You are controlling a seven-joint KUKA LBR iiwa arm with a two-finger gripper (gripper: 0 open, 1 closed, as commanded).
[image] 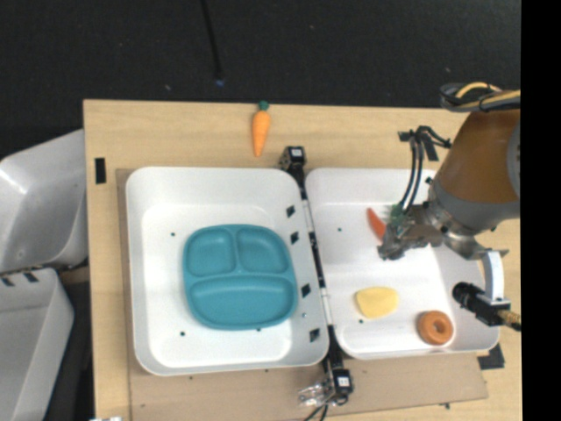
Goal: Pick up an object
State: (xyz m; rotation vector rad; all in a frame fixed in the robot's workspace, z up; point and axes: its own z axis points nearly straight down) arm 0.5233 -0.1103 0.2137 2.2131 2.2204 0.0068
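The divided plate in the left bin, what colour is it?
The plate is teal blue all over, seen plainly in the camera view from above.

Arm (478,169) came in from three o'clock side, bulky orange band filling upper right, grey wrist section below it. Wrist angled down toward nine o'clock. Dark cables looped off wrist at about eleven o'clock from band. Gripper (390,246) sat low at end of wrist, pointing toward eight o'clock. Fingertips too dark and small to read. Black fitting with white bracket stuck out at five o'clock from wrist.
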